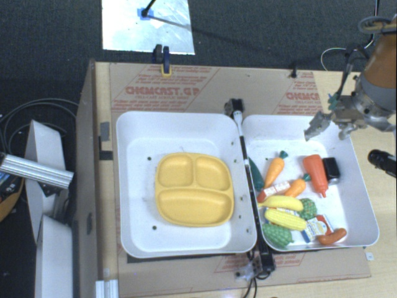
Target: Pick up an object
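Toys all lie in the right bin (pixel 363 210): carrots (pixel 275 169), corn (pixel 284 218), an orange bottle (pixel 316 172). My gripper (pixel 330 124) hovers over the bin's far edge, fingers apparently spread, though it's blurry, grasping nothing. Nothing lifted; choosing, descending and gripping remain.

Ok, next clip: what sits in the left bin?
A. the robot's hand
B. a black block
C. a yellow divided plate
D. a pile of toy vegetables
C: the yellow divided plate lies alone in the left bin, while the toy vegetables and the black block are in the right bin.
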